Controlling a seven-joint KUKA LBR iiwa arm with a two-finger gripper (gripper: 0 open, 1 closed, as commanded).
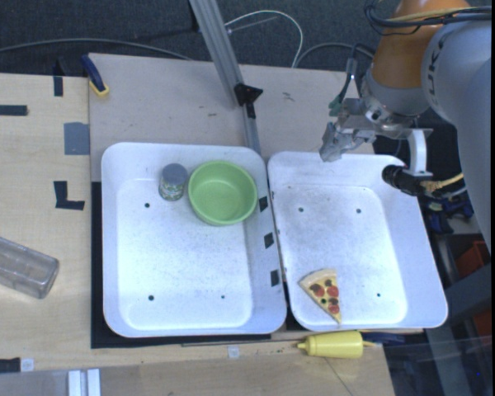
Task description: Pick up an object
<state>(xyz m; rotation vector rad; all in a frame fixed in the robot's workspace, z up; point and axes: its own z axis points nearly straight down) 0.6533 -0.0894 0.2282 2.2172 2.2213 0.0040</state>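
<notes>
Nearest the lens, off the bench's front edge below the right bin [412,221]: yellow mustard bottle [330,345], lying on its side. Just inside that bin's front-left corner: toy pizza slice [322,292], flat, point toward the front edge. In the left bin [132,246], at the far edge: green bowl [223,191], upright, nothing visible in it, with a small grey-lidded jar [173,181] just beside it, toward the far-left corner. On the bench's left edge, well apart from both bins: clear plastic container [16,265] on its side. Over the right bin's far rim: gripper [337,148], raised, well apart from every object, nothing between its tips; spread or pressed together, cannot tell from this angle. Judged step: approach, no target yet reached and nothing lifted. Likely candidate within the bin under the arm: pizza slice, at the opposite corner. Next move calls for travel toward the front-left corner, descent, and a low pinch across a thin flat piece, easy to miss or merely push.
</notes>
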